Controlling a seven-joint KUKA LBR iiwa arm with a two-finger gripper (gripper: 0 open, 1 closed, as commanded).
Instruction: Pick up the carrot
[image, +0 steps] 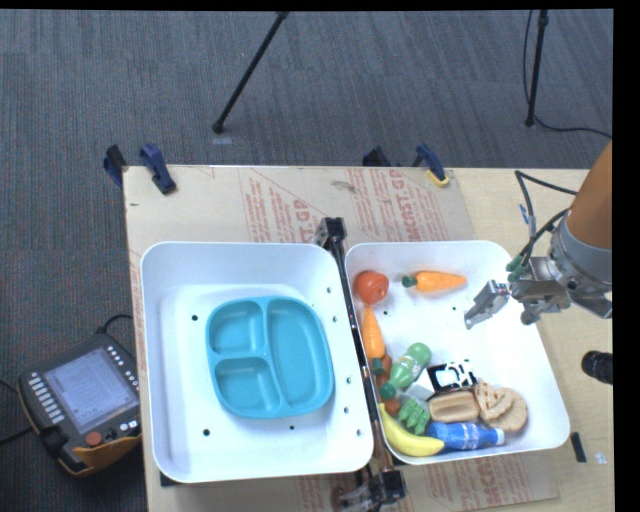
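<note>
a carrot (438, 282) lies flat near the far edge of the right bin (520, 345), its green tip pointing left toward a tomato (371, 287) that sits in the bin's far-left corner. a second, longer carrot-like piece (372, 333) lies along the bin's left wall, just below the tomato. the tool (505, 303) hangs over the right bin's right side, its fingers spread and nothing between them, well to the right of the carrot and apart from it. along the bin's near edge crowd a banana (412, 437), a blue bottle (468, 436), bread (453, 405), a waffle-like biscuit (497, 402), a green bottle (408, 365) and a black-and-white card (451, 376). the left bin (170, 300) holds a blue divided plate (269, 357) at its middle. both bins sit side by side on the desk (250, 200), with blue clamps (157, 167) at its far edge.
</note>
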